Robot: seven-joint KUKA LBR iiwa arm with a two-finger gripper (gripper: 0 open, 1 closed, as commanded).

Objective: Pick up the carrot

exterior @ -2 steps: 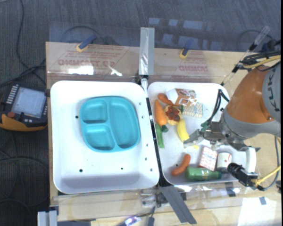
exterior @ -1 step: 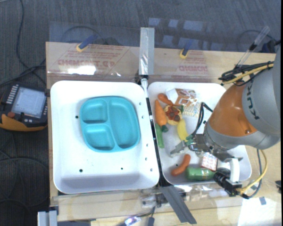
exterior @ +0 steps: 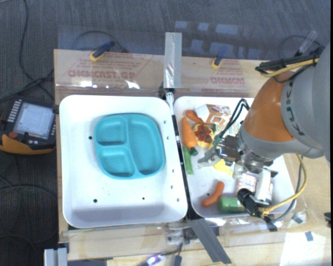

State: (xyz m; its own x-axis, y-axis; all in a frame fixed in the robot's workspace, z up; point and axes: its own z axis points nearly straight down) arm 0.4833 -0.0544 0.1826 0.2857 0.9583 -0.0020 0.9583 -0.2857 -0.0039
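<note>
Orange tapered carrot [exterior: 187, 132] lies at nine o'clock in right white bin [exterior: 286, 195]; claw [exterior: 213, 157] hovers beside it, opening impossible to tell.

Just one fixed camera here, mounted high over the bench and looking down at a slant. It takes in both white bins: the right bin [exterior: 288, 173] sits under the gripper [exterior: 225, 154], the left bin [exterior: 72, 148] well off beside it.

Dark grey carpet floor [exterior: 72, 10] w/ black cables, cardboard-topped bench [exterior: 116, 71], handheld screen unit [exterior: 25, 126] at left.
</note>
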